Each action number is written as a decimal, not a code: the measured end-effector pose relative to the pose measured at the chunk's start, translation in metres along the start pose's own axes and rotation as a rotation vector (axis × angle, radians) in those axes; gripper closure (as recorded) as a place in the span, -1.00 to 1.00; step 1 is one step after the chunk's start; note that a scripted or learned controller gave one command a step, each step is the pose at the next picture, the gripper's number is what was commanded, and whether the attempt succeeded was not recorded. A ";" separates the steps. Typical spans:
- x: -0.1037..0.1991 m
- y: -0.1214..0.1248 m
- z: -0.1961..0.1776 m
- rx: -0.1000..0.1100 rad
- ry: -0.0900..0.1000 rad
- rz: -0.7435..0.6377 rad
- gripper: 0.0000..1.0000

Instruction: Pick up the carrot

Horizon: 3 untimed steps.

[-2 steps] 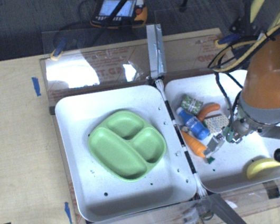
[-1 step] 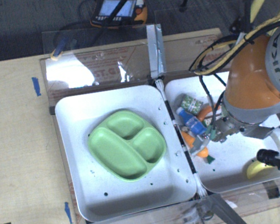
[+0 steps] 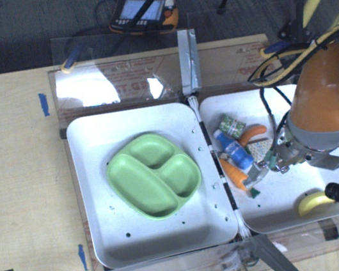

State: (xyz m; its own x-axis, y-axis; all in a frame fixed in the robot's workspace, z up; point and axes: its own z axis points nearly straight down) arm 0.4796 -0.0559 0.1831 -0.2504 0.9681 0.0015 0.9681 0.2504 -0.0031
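Small orange tapered carrot (image 3: 234, 176) lies in the right white bin (image 3: 280, 209), hard against the bin's left wall, next to the divider between bins. A blue plastic bottle (image 3: 235, 154) lies just above it, touching or overlapping its upper end. Further up: a green patterned can (image 3: 233, 126) and an orange-red sausage-shaped piece (image 3: 252, 132). The two-finger gripper (image 3: 258, 172) sits just right of the carrot; whether it is parted or closed, cannot tell. A yellow banana (image 3: 314, 203) lies near the bin's lower right edge, with open floor between. The left white bin (image 3: 96, 196) holds a green divided plate (image 3: 154, 174), wide margins around it. No legible writing on the can or bottle.
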 end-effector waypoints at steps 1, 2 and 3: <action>0.040 0.011 0.000 0.000 0.000 -0.106 -1.00; -0.018 -0.004 0.000 -0.002 -0.002 -0.121 -1.00; 0.025 0.007 0.000 0.000 0.000 -0.218 -1.00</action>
State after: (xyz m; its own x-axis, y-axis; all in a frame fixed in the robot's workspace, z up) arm 0.4799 -0.0298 0.1833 -0.4542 0.8909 0.0023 0.8909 0.4542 -0.0022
